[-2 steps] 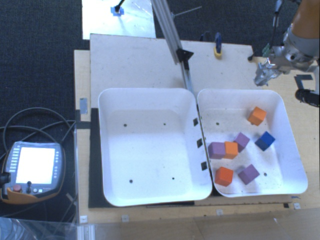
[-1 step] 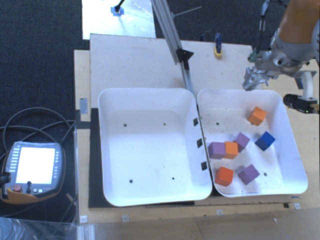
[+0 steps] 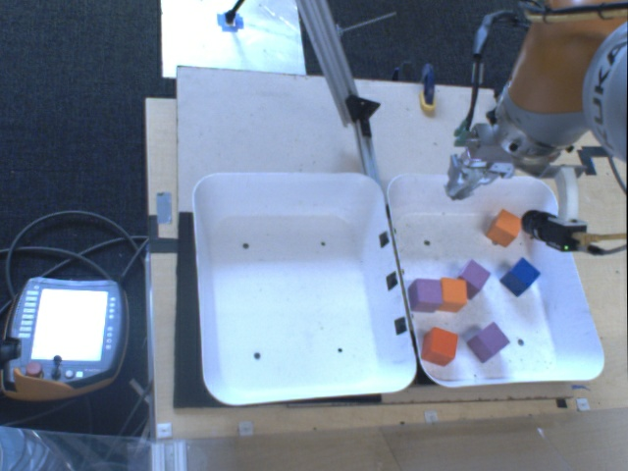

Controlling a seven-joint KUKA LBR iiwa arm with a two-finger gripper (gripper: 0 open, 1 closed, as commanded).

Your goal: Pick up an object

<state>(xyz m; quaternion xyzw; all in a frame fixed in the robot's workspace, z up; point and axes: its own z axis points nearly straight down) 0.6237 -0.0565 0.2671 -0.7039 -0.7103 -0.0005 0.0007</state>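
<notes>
Both bins, the left bin and the right bin, are white. In the right one lie three orange blocks, three purple blocks and one blue block. The arm is orange above, grey below. The gripper is metallic grey.

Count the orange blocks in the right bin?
3. One orange block near the back of the right bin, below the gripper; one mid-bin touching a purple block; one near the front. None looks hidden.
</notes>
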